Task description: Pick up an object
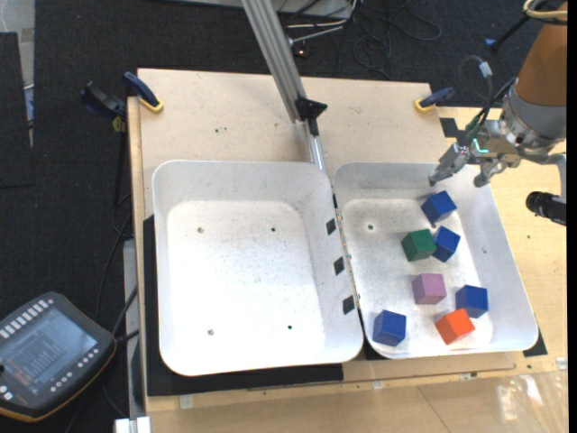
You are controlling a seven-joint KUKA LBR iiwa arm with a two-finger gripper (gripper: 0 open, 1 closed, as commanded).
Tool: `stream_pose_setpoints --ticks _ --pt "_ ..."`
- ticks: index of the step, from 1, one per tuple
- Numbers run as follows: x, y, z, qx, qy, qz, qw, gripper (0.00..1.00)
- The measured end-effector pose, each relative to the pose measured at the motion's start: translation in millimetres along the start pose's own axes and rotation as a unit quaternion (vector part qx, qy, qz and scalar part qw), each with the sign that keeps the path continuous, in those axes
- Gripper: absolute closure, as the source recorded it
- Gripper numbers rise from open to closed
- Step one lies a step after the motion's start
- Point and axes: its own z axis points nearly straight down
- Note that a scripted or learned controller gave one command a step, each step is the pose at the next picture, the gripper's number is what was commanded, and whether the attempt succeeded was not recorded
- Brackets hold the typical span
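Set high above the bench point(270, 106), fixed, looking down at a slant. Faces the wooden top from its near edge, so the far edge with its two clamps point(144, 93) sits toward the upper part of the frame and the near edge runs along the bottom. Far enough back to take in both white bins whole, the left bin point(171, 242) and the right bin point(509, 278) side by side at centre, plus dark floor and cables beyond the bench. Arm point(545, 79) coming in from the right side. Handheld control panel point(45, 354) at lower left, off the bench.
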Motion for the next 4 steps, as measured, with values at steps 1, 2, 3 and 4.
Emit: stream_pose_setpoints --ticks 1,2,3,4 --pt "0 1 -3 -0.002 -0.001 -0.001 1.0 0.0" --pt "-6 -5 45 0.0 0.0 0.001 1.0 0.0" --pt "-15 -3 101 0.0 0.0 0.001 1.0 0.0" --pt "-15 -3 135 -0.001 -0.001 0.001 1.0 0.0"
